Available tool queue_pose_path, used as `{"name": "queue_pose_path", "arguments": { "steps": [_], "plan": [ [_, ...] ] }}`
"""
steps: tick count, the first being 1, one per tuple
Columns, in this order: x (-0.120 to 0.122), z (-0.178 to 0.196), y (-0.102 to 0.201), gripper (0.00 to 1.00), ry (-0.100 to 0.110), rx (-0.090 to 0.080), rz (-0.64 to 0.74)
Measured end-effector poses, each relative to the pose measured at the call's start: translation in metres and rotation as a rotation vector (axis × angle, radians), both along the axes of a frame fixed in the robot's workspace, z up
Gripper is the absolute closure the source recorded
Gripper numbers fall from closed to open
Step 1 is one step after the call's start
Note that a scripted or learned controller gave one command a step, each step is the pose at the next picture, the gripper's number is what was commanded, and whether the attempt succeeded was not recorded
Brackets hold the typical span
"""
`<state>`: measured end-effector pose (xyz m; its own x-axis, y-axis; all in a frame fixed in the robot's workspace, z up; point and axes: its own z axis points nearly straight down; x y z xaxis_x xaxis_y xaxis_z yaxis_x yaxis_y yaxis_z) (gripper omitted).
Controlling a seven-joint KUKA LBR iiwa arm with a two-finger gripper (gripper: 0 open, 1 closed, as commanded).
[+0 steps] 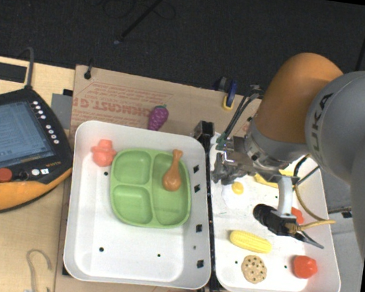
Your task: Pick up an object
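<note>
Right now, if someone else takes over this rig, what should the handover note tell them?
Gripper: over the top left corner of the right bin, close to the wall between the bins; I can't see any object held.
Right bin: corn cob, cookie, red tomato, and a small yellow piece beside the gripper.
Left bin: green plate with a drumstick on it, pink toy at top left.
Done: no pick visible.
Left: pick up one object.
</note>
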<state>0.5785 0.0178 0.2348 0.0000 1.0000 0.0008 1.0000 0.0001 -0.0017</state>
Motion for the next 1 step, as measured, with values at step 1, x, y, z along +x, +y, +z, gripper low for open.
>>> {"name": "queue_pose_path", "arguments": {
  "steps": [1],
  "plan": [
    [0.0015,-0.0176,-0.0015,1.0,0.003,-0.001,0.0]
  ]
}}
